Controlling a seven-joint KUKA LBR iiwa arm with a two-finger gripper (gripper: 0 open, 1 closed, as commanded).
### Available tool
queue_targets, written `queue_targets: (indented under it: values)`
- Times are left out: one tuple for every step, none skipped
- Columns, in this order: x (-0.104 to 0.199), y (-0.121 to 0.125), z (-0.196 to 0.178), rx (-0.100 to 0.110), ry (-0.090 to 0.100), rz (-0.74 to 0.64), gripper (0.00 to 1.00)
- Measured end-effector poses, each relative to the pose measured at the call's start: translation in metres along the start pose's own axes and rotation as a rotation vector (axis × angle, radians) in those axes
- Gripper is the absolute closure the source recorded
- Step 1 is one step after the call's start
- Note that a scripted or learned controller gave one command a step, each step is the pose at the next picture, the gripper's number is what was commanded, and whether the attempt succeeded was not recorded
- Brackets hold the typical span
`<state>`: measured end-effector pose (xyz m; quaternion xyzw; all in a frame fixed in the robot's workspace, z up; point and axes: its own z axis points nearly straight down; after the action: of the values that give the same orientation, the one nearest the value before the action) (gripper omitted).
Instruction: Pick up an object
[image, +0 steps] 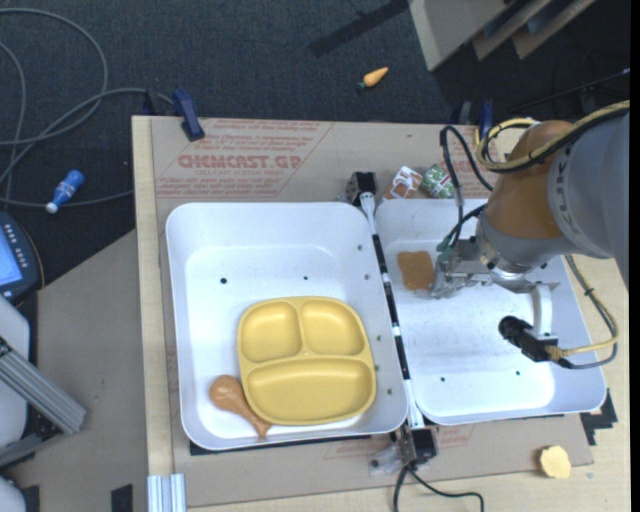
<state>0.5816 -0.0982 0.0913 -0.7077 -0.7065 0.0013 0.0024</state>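
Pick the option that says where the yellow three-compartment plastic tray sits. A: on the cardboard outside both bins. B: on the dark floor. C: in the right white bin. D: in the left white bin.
D: the yellow three-compartment plastic tray lies inside the left white bin, with a tan drumstick-shaped toy at its lower left edge.

Yellow tray (305, 360), white bins (200, 240), tan square (415, 268), maybe toast, orange-banded arm (540, 190).

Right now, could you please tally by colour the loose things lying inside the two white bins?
Yellow: 1, the yellow three-compartment plastic plate in the left bin.
Orange-tan: 1, the orange-tan toy drumstick beside that plate.
Brown: 1, the flat brown square piece in the right bin, near the gripper.
Total: 3
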Motion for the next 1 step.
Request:
queue_targets:
  values:
    - [0.0, 0.0018, -0.0002, -0.004, -0.001, -0.001, 0.0]
